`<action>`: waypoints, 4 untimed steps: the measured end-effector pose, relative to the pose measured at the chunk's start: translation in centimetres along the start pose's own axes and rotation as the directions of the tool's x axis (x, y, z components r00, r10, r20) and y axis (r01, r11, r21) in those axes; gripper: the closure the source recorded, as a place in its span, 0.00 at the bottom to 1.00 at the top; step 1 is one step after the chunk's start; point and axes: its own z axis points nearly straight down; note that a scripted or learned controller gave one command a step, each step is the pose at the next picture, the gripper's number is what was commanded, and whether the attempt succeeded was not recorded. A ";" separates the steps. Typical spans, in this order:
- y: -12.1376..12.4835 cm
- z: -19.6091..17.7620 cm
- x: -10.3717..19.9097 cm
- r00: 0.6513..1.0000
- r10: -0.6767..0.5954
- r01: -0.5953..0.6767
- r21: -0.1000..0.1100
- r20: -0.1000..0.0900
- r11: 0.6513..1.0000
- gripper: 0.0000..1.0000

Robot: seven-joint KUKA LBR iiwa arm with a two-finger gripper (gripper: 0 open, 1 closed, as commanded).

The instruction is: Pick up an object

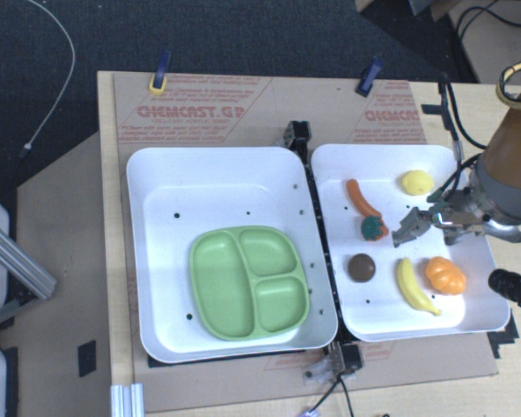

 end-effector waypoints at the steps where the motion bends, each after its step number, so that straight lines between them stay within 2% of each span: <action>1: -0.1 6.3 -0.3 1.000 0.001 -0.001 0.008 -0.002 1.000 0.00; 2: -0.6 12.0 -1.0 1.000 0.001 -0.001 0.002 -0.001 1.000 0.00; 3: -0.6 15.4 -1.0 1.000 0.001 -0.001 0.003 -0.001 1.000 0.00; 4: -0.5 14.2 -0.9 1.000 0.000 0.000 -0.002 -0.001 1.000 1.00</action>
